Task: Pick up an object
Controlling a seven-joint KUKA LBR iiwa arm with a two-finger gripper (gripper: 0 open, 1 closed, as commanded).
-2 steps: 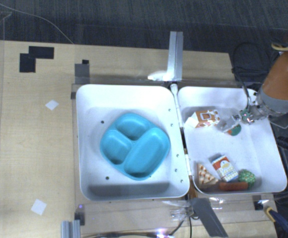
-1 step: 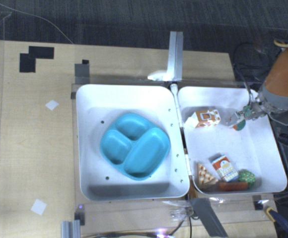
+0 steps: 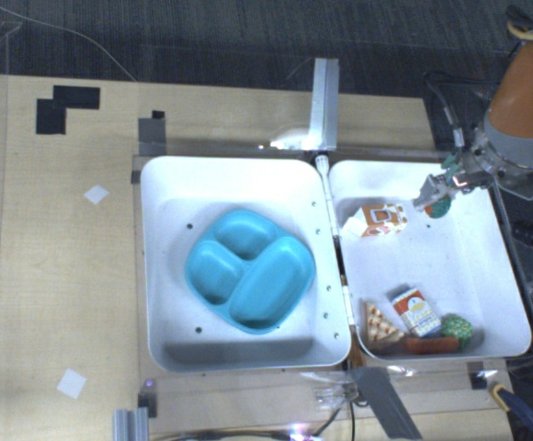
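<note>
Gripper (image 3: 436,197) seen over right bin (image 3: 515,288), finger state indeterminable. Blue divided plate (image 3: 251,270) held in left bin (image 3: 156,246). Small carton (image 3: 383,219) lay near gripper.

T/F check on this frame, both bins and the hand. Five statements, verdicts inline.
1. The blue divided plate lies in the left bin. True.
2. The hand hovers over the left bin. False: it is over the right bin, near its far edge.
3. A small orange-and-white carton lies in the right bin's far half. True.
4. The green broccoli-like toy sits on the plate. False: it lies in the right bin's near corner.
5. The right bin holds one item. False: several.
</note>
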